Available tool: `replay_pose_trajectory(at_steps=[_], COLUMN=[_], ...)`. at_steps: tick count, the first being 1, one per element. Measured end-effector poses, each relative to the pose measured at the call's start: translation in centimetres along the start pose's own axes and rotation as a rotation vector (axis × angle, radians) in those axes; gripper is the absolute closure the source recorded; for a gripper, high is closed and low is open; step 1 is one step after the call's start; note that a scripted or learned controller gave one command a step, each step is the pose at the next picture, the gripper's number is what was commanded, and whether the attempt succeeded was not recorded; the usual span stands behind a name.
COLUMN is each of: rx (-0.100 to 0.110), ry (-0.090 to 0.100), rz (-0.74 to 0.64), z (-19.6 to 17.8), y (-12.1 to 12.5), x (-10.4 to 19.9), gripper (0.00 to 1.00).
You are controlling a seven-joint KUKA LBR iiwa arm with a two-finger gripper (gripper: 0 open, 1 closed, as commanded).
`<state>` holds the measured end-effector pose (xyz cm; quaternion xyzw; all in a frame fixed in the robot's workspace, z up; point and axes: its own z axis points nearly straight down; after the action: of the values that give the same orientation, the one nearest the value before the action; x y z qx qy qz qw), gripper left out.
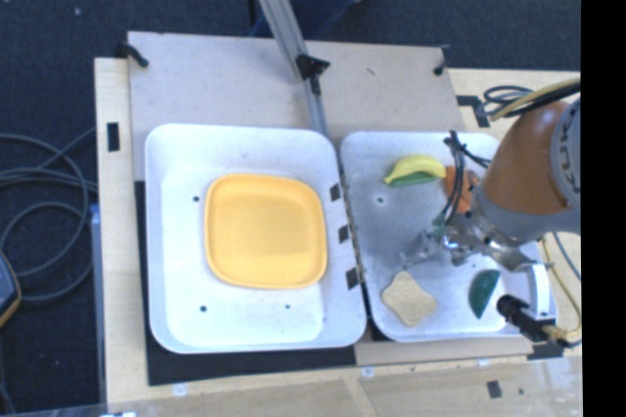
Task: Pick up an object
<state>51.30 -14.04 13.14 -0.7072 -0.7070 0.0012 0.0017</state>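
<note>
Desk (225,82): pale board carrying two shallow white bins side by side, dark carpet around it.
Left bin (176,307): holds a square yellow plate (265,230), lying flat near the bin's middle.
Right bin (377,170): holds a yellow banana (413,170) near the far wall, a tan slice of bread (408,299) near the front wall, and a dark green object (482,292) toward the front right.
Arm (528,175): comes in from the right, orange band over the right bin, hiding part of it.
Tool (437,247): low inside the right bin, between the banana and the slice of bread, touching neither as far as can be seen; whether it is apart or together cannot be told.
Orange item (451,178): just right of the banana, partly hidden by cables.
Writing: none readable on any object or on either bin.
Metal pole (279,9): slants from the top edge to the gap between the bins.
</note>
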Motion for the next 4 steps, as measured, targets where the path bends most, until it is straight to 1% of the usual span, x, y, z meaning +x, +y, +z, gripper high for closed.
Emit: replay_pose_trajectory(at_steps=[1, 2, 3, 4], rx=[-0.004, -0.008, -0.010, -0.009], ry=[-0.001, -0.001, -0.002, -0.002], rz=[0.000, 0.002, 0.000, 0.000], z=[3.2, 1.9, -3.9, -8.3], y=[0.0, 0.1, -0.5, -0.4], x=[-0.1, -0.1, -0.6, -0.7], gripper=[0.00, 1.00, 1.00, 1.00])
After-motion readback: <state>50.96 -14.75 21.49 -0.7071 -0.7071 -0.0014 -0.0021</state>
